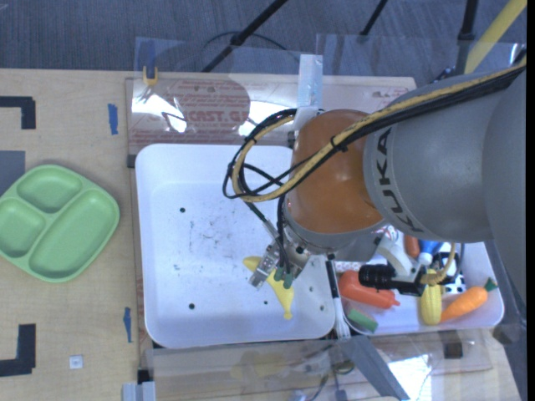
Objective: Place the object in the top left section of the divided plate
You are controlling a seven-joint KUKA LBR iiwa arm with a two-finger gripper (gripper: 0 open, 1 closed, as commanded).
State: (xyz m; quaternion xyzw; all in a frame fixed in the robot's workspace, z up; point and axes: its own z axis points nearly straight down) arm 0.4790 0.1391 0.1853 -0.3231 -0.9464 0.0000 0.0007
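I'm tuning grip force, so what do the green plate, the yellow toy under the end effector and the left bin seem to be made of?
Plate: looks like moulded plastic, matte pale green, with smooth rounded dividers and no glare. Yellow toy: probably plastic or rubber, uniformly coloured; too small and partly hidden by the end effector to say more. Left bin: seemingly hard white plastic, slightly glossy, floor scuffed with dark marks.

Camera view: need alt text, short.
A grey KUKA arm with an orange band reaches from the right, its gripper down over a yellow banana-shaped toy in the left white bin. A green divided plate sits on the bench, left of the bins.
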